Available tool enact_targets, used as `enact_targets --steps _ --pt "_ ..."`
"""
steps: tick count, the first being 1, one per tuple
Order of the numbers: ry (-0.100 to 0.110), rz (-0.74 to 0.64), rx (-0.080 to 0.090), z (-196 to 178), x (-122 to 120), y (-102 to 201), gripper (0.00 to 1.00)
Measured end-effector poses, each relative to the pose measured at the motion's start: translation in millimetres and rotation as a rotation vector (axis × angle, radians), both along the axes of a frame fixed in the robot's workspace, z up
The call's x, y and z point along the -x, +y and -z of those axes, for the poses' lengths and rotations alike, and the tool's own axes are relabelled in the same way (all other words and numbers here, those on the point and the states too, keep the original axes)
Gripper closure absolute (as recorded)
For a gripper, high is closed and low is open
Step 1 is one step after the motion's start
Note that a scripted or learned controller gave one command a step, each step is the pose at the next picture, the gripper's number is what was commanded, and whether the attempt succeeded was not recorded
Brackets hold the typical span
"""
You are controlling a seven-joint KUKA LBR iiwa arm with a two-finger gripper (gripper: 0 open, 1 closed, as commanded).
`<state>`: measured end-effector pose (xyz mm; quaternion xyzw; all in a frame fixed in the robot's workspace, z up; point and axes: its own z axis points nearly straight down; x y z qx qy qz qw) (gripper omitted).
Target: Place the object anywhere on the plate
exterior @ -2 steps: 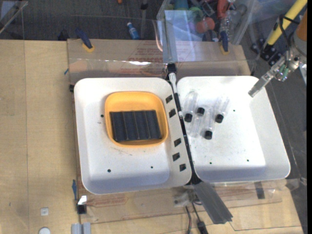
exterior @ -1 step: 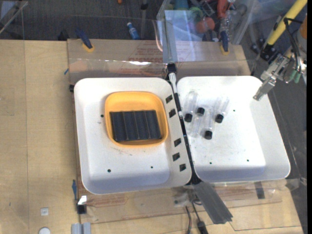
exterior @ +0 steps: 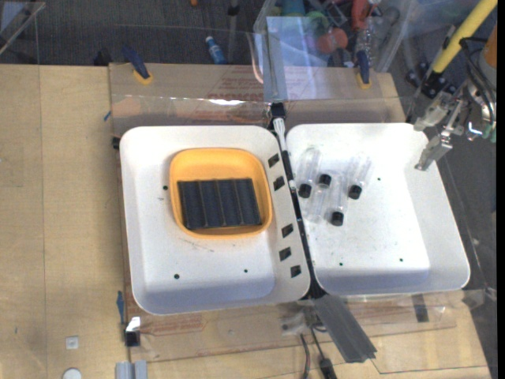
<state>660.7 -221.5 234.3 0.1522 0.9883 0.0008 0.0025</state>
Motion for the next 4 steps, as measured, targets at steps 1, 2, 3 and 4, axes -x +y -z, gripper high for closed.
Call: enact_targets --steps 1,2,3,4 --pt "-0.006 -0.248 0.003 -20 -2 0 0.0" --pt "-0.002 -0.573 0.002 4 -5 0 0.0" --pt "-0.006 -0.942 0.006 2 -8 0 0.0" --pt "-0.007 -1.171 0.009 -12 -9 1 0.0"
